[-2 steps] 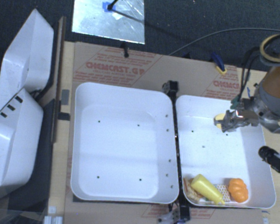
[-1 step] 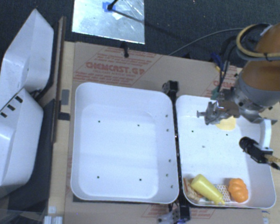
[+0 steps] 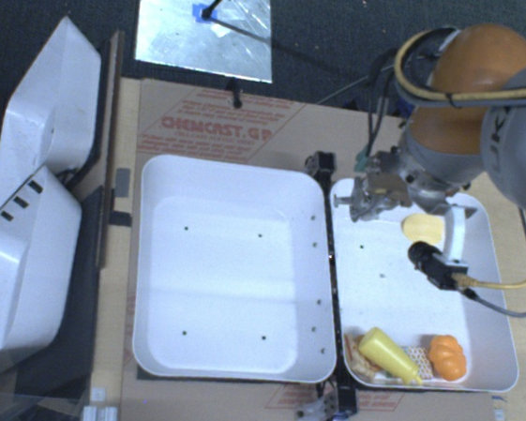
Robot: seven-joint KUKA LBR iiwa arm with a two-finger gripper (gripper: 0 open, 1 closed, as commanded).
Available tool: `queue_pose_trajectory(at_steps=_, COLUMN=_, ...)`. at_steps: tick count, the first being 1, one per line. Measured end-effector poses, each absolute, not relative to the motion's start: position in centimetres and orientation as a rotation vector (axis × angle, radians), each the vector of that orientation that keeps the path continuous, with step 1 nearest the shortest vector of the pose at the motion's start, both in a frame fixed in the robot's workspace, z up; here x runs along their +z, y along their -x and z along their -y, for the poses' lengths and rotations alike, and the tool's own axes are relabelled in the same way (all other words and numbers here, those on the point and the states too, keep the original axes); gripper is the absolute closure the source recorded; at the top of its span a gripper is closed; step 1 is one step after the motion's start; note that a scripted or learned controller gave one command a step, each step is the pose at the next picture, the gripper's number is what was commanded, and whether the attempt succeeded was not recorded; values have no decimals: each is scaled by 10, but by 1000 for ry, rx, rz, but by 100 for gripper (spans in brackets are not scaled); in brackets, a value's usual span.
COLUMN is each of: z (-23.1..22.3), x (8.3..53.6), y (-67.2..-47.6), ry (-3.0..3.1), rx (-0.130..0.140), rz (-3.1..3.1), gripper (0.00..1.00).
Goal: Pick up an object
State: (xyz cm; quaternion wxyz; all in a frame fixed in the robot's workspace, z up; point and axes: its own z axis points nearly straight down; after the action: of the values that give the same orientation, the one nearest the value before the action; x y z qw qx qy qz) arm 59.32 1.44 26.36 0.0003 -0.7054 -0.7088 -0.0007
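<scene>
We see the grey arm with its orange band [image 3: 478, 60] reaching in from the right, the claw [image 3: 369, 203] low over the far-left part of the right shallow white bin [image 3: 495, 368]; can't tell its state. Pale yellow rounded object [image 3: 422, 229] lies just right of the claw, partly behind the wrist. At the bin's near edge: a yellow tapered plastic piece [image 3: 388, 353], long axis diagonal, narrow end pointing up-left, lying on a mesh-patterned flat item [image 3: 420, 364]; beside it on the right, a small orange lobed pumpkin-like object [image 3: 447, 356]. Left shallow white bin [image 3: 237, 188] sits alongside on the desk [image 3: 226, 120].
</scene>
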Motion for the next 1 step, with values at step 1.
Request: queue_pose_trajectory(at_steps=1, z=-54, x=246, y=-606, ry=2217, rx=0, rz=2225, gripper=100)
